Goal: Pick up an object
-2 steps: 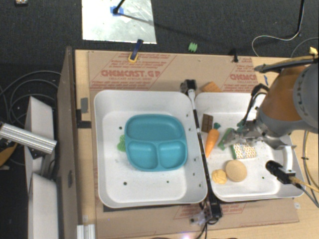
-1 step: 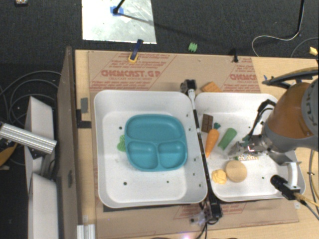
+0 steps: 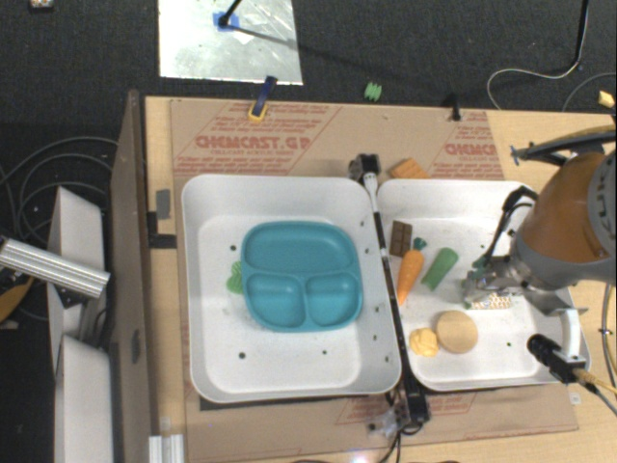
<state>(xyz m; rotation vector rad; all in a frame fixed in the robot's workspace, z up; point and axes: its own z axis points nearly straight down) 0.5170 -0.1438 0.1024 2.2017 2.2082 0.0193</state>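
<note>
I'm at the reach-in step — my gripper [image 3: 485,285] (grip state I cannot tell) hangs low in the right bin [image 3: 453,199] just beside the green piece [image 3: 440,267], needing a descent onto one item.

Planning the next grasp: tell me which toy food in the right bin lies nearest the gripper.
The green cylinder, just left of the gripper. The carrot, tan round and yellow piece lie farther off.

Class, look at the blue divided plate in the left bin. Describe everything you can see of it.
The blue divided plate is a teal tray, plastic by its look, rounded at the corners, with three compartments: one wide across the far side and two smaller ones on the near side. It lies flat and upright on the floor of the left bin, roughly central. Nothing sits in its compartments. A small green object peeks out at its left edge, touching or tucked under it.
</note>
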